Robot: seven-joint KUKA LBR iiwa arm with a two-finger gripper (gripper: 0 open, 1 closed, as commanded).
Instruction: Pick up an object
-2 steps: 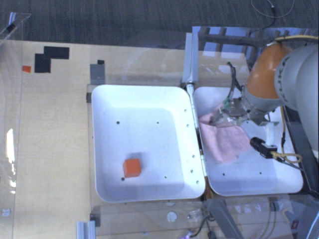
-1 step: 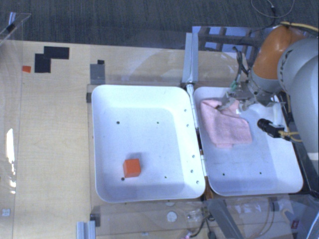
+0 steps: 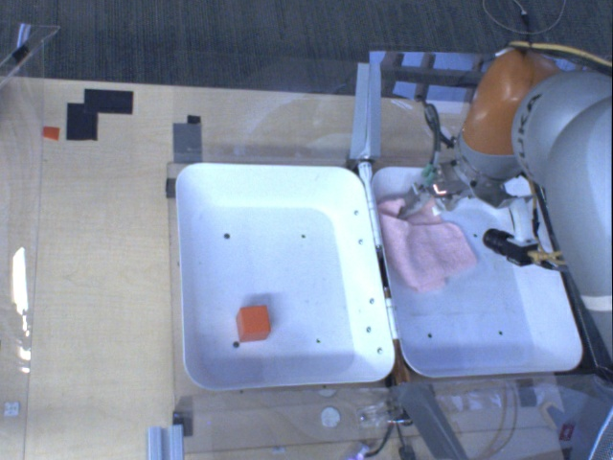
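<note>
We see the gripper (image 3: 428, 192) down at the pink cloth (image 3: 426, 244) in the right bin (image 3: 498, 348). We cannot tell if it has grabbed the cloth. Nothing looks lifted yet.

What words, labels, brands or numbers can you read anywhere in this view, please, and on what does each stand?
None can be read: no readable lettering appears on the white bins, the orange block, the pink cloth or the arm.
The black shapes and small orange mark on the bench are plain patches, not text.
</note>
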